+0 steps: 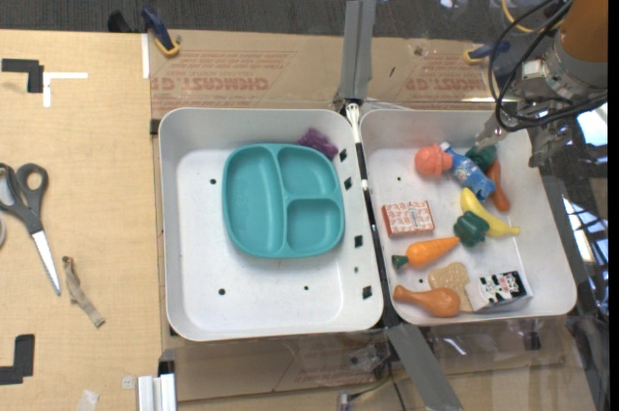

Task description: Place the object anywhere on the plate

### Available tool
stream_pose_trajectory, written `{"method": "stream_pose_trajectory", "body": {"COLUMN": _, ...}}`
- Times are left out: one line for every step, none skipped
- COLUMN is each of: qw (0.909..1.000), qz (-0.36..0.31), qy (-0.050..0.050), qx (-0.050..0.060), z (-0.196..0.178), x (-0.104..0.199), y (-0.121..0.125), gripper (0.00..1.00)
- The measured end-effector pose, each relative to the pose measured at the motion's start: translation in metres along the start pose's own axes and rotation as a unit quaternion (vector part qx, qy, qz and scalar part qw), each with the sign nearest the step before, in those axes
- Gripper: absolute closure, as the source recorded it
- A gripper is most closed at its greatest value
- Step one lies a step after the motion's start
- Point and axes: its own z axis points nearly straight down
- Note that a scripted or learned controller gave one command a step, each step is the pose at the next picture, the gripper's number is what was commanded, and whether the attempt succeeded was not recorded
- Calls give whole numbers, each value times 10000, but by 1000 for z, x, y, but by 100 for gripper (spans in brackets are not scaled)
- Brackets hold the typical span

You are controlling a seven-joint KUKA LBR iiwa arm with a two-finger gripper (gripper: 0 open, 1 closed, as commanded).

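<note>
Teal plate, three compartments, sits in the left bin, roughly centred. Nothing on the plate. A small purple item lies just beyond the plate's far right corner, touching or nearly touching its rim; can't tell what it is.

Right bin holds all the toy food, to the right of the plate:
- orange ball-like piece and a blue-white bottle nearest the far wall
- yellow banana and a dark green piece beside it
- red-patterned box closest to the plate, just across the bin divider
- carrot below that box
- round cracker, chicken drumstick, black-and-white carton along the near wall

Which of these is the task's object isn't clear; all sit in the right bin, well apart from the plate.

Arm is at the far right corner of the right bin, orange band visible, cables looping over it. Pincer appears near the bottle and a thin orange piece; too dark and cluttered, so cannot tell if it's spread or closed, or if it's pinching anything.

Scissors lie on the surface far left of the plate.
</note>
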Motion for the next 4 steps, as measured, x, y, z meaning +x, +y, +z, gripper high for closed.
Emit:
{"method": "stream_pose_trajectory", "body": {"qw": 10000, "qz": 30, "qy": -28, "qx": 30, "z": -10, "x": -1, "y": -1, "gripper": 100}}
{"method": "stream_pose_trajectory", "body": {"qw": 10000, "qz": 27, "qy": -28, "qx": 28, "z": -10, "x": -1, "y": -1, "gripper": 0}}
{"method": "stream_pose_trajectory", "body": {"qw": 9641, "qz": 2655, "qy": 50, "qx": -31, "z": 3, "x": -34, "y": 28, "gripper": 0}}
{"method": "stream_pose_trajectory", "body": {"qw": 9646, "qz": 2636, "qy": 31, "qx": -3, "z": -7, "x": -37, "y": 26, "gripper": 100}}
